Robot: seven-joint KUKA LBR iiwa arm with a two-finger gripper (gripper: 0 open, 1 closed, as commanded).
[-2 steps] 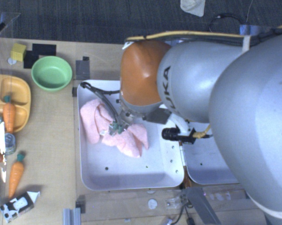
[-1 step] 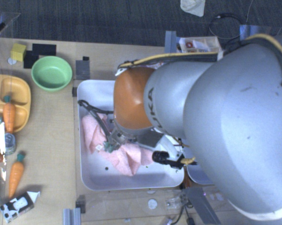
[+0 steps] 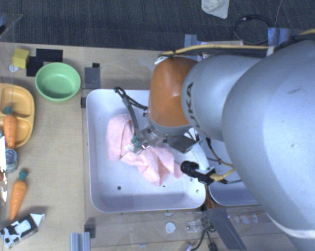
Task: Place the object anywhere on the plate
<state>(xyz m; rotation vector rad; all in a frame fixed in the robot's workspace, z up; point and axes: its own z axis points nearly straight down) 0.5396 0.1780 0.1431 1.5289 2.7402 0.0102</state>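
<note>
The big grey arm [image 3: 262, 135] leans in over the bench, its orange band [image 3: 170, 90] above the left bin [image 3: 102, 192]. The gripper [image 3: 139, 143] is down in that bin, pressed into a pink cloth [image 3: 147, 161] that lies crumpled across the bin's middle, spreading toward its right side. Whether the gripper is clamped on the cloth I cannot tell from here; the tip is buried in the folds. A corner of the second bin [image 3: 228, 195] peeks out under the arm. At the bench's left edge sits a yellow plate [image 3: 21, 101] with a carrot [image 3: 9, 129] on it, a green bowl [image 3: 57, 81] near the back, another carrot [image 3: 17, 191] toward the front, and a small carton [image 3: 22, 228] at the front-left corner.
</note>
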